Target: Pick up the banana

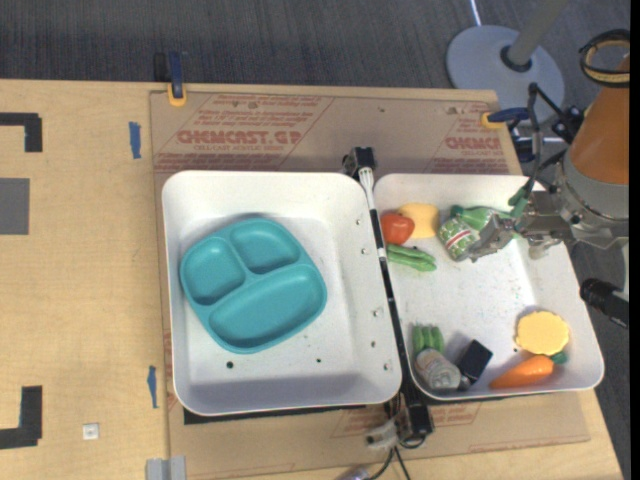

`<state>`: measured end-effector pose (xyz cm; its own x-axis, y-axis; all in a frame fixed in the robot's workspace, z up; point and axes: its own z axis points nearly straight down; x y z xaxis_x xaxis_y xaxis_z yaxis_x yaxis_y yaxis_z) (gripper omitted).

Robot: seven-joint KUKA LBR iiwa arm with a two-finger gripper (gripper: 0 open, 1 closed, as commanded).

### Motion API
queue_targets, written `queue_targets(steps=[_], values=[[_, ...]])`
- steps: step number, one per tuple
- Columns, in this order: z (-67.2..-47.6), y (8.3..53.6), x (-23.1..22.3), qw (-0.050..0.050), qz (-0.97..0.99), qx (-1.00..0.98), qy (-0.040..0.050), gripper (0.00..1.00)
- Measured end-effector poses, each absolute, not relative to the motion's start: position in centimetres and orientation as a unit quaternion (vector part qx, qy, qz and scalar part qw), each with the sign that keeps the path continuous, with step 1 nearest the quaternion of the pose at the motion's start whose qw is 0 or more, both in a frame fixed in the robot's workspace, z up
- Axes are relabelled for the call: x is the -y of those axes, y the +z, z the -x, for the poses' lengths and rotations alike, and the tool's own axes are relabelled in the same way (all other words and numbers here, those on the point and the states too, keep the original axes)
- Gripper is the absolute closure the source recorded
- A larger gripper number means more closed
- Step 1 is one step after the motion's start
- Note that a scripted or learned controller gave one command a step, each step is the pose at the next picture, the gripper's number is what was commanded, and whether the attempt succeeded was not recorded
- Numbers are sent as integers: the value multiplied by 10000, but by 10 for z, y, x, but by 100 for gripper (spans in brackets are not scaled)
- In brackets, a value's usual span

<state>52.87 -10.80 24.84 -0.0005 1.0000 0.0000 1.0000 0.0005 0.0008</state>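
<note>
Banana: small yellow plastic banana (420, 218), right white bin's (500, 286) far-left corner, beside red tomato (397, 228).
Gripper (492, 238): grey two-finger, parted (holding nothing), over green-white packet (462, 232).
Direction: banana lies left of fingertips, near.

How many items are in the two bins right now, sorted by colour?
Teal: 1, divided plate in the left bin
Yellow: 2, one, one
Red: 1
Green: 3
Orange: 1
Black: 1
Grey: 1
Total: 10
</note>
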Motion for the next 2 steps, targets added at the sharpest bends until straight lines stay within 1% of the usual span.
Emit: queue_targets(steps=[1,2], values=[[-508,203,19,-12,-5856,-8106,-2,0],[-479,184,-64,-11,-5603,-8283,-2,0]])
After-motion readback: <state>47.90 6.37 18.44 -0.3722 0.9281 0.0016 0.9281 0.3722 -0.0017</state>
